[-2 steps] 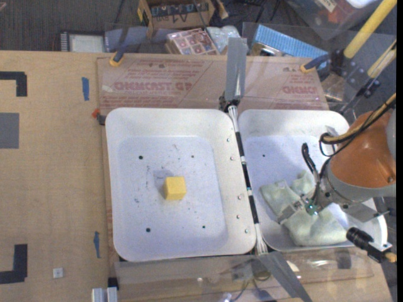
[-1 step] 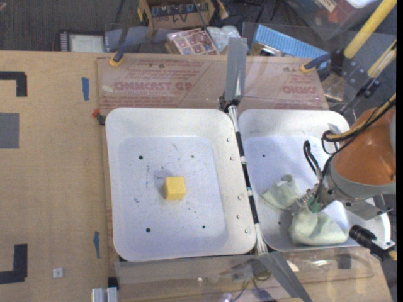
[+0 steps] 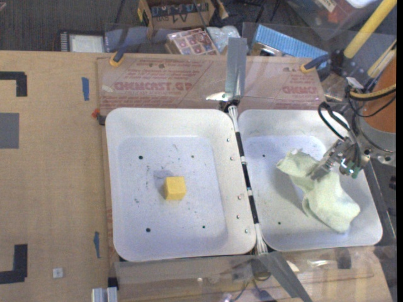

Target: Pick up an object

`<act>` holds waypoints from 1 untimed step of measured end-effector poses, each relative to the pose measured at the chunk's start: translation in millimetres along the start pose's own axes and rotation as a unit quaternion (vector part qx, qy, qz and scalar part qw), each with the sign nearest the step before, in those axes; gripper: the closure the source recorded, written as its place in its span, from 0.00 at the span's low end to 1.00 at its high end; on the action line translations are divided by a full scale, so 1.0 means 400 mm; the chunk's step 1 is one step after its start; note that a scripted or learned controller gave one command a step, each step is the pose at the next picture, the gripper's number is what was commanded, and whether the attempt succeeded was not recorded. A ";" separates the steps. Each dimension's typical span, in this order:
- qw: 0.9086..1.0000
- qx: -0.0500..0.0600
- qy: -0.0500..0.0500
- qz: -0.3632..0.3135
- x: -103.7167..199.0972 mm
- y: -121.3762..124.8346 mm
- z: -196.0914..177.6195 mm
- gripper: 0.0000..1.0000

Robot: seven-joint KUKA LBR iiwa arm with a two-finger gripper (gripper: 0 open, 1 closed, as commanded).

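Observation:
A small yellow block [image 3: 175,188] lies near the middle of the left bin [image 3: 126,131]. A crumpled pale green cloth [image 3: 318,192] lies in the right bin [image 3: 264,131], spreading from its middle toward the front right. My gripper [image 3: 324,168] reaches in from the right and hangs low over the cloth's upper part, its tips at or against the fabric. The cloth still rests on the bin floor.
A metal divider strip [image 3: 242,168] runs between the two bins. Behind them lie a clear plastic sheet [image 3: 189,80], boxes and cables. Brown board [image 3: 44,168] covers the bench to the left.

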State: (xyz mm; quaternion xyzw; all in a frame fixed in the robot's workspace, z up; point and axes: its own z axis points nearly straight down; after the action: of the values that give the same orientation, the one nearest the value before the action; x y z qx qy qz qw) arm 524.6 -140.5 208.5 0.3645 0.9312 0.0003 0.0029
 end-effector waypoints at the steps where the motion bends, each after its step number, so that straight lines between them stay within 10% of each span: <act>1: 1.000 0.001 0.001 -0.006 -0.027 -0.187 0.101 1.00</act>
State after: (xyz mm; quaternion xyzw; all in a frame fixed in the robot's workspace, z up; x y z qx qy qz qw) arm 482.0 -202.9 168.1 0.3592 0.9333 0.0001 0.0013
